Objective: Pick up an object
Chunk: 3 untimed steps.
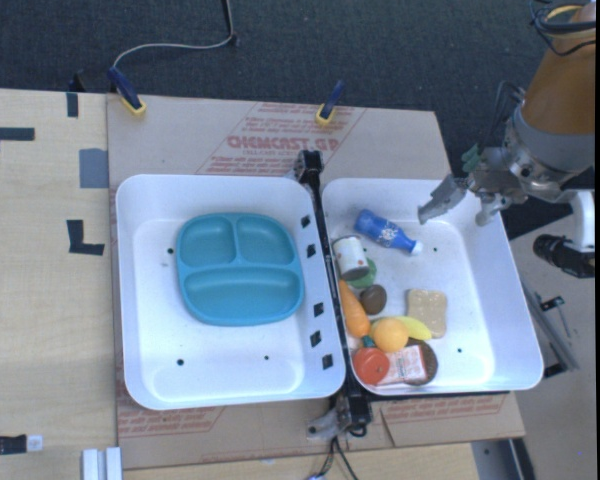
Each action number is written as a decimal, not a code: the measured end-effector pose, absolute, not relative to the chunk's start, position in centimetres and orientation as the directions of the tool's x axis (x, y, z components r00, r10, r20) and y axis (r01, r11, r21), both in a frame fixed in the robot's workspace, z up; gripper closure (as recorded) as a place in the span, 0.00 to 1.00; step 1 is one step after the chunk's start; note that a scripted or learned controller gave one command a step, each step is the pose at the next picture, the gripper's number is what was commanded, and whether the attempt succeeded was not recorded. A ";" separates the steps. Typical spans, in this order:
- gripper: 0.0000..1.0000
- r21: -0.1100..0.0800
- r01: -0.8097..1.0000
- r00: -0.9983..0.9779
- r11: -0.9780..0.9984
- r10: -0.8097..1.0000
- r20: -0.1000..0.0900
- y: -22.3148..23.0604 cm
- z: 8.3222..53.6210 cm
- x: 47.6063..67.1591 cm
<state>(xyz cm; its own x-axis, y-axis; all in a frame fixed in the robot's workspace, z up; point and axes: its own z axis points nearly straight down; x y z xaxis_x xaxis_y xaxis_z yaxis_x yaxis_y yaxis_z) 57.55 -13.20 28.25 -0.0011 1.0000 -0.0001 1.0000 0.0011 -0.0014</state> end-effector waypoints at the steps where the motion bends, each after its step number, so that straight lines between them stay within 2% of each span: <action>1: 0.00 -0.004 1.000 -0.002 0.002 1.000 0.001 -8.7 18.5 59.6; 2: 0.00 -0.001 1.000 0.000 0.000 1.000 0.001 -9.4 10.6 56.0; 3: 0.00 0.003 1.000 -0.002 0.002 1.000 0.000 -10.7 8.6 61.8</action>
